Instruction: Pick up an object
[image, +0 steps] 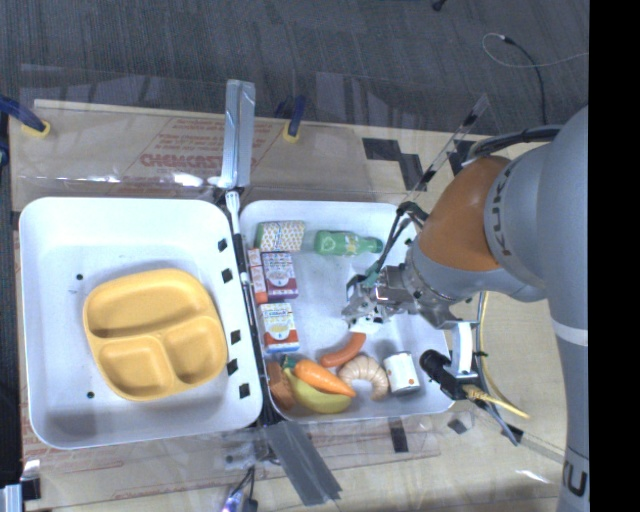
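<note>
Landmark: the right bin (330, 215); every place below is given relative to it.
Pincer (366, 305): inside the right bin, right of its centre, low over the floor. Whether it is spread or pressed together cannot be told at this slant; nothing is seen between it.
Task thing: none chosen yet. The nearest candidate is the sausage (343, 350), just below the pincer toward the bin's near wall.
Risk 1: a closing on bare floor. Cause: the pincer hangs over a gap between the sausage and the green bottle (347, 242).
Risk 2: a slip. Cause: the sausage, croissant (364, 372), carrot (322, 376) and banana (318, 398) are rounded and lie touching or overlapping in the near corner, so a grasp may nudge one and roll its neighbours.
Risk 3: a double pick or a jam. Cause: the white cup (402, 372) sits just beside the croissant, near the right wall.
Risk 4: collision with the wall. Cause: the cartons lie flush along the left wall.
Count, right bin: three cartons, namely one checked (281, 235) and two red-and-white (279, 276) (279, 326); one green bottle; one sausage; one carrot; one banana; one croissant; one white cup.
Count, left bin (60, 225): one yellow divided tray (153, 330).
Count, counter (330, 140): two white bins, side by side.
</note>
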